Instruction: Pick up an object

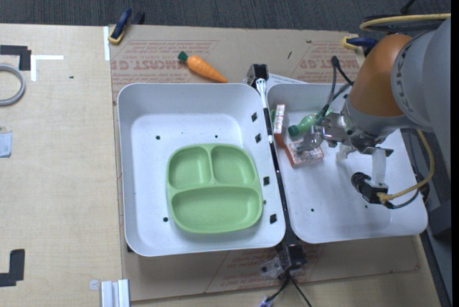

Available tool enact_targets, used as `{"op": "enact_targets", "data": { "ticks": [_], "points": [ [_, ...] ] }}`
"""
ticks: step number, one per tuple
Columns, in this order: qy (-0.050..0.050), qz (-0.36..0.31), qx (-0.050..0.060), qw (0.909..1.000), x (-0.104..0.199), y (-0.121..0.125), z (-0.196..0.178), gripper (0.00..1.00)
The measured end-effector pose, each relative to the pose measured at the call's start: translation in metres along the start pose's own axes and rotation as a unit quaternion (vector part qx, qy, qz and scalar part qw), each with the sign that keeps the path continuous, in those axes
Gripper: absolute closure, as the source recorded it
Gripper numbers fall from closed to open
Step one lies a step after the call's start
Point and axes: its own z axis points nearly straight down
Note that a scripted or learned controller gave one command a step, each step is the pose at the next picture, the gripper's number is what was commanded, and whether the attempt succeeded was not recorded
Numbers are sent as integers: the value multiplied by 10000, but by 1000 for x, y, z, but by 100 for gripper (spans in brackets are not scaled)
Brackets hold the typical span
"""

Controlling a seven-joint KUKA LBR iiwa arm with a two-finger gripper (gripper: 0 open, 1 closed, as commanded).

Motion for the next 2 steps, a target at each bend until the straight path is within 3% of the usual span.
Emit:
{"op": "enact_targets", "data": {
  "ticks": [1,2],
  "points": [
    [-8,11,-25,10000,-1,1,-11,100],
    [-8,10,-24,10000,-1,1,-11,0]
  ]
}}
